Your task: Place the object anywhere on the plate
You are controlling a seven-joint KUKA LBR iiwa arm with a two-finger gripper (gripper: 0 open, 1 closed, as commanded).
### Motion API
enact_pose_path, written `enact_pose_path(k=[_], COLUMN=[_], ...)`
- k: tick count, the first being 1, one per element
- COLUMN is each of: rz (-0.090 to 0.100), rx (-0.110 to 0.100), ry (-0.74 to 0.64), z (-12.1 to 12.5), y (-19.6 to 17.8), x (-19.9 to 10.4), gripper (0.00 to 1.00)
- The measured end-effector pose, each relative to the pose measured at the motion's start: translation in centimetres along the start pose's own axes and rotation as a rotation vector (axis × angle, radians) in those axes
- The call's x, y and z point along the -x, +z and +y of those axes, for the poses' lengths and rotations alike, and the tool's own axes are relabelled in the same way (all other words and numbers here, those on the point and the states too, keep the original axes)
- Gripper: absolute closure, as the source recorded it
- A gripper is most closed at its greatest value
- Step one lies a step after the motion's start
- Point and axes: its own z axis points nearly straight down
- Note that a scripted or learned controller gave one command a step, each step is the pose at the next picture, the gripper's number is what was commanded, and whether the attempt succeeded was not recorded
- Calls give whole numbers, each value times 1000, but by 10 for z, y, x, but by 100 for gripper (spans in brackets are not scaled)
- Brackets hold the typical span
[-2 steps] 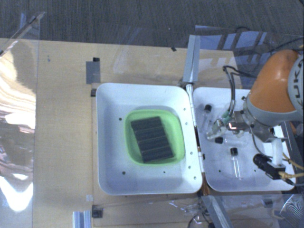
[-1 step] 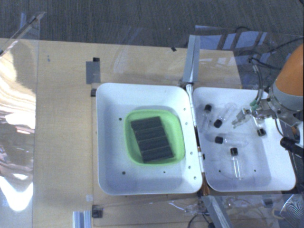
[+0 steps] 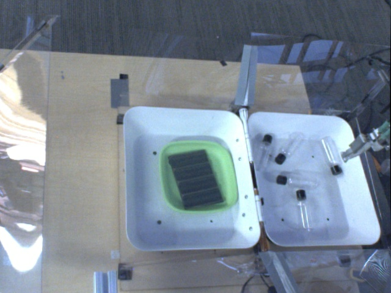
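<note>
A green square plate [image 3: 227, 163] lies in the left white bin [image 3: 140, 182]. A dark grey ridged block [image 3: 195, 179] rests on the plate's middle, tilted slightly. Several clear vials with black caps lie scattered in the right white bin [image 3: 360, 224], among them a vial [image 3: 330, 153] near the right wall and a vial [image 3: 302, 209] toward the front. My gripper [image 3: 359, 146] reaches in over the right bin's right rim, just right of the nearest vial and apart from the plate. Nothing shows in its grasp.
A grey metal bar [image 3: 246, 78] stands behind the seam between the two bins. The wooden bench top [image 3: 73, 163] spreads to the left, under a glaring transparent sheet. Cables [image 3: 360, 60] hang at the back right.
</note>
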Motion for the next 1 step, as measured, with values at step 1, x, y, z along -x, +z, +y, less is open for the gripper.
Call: enact_pose_path(k=[1], rz=[-2], rx=[2], ry=[124], z=[-21], y=[-136], x=[-6], gripper=[0])
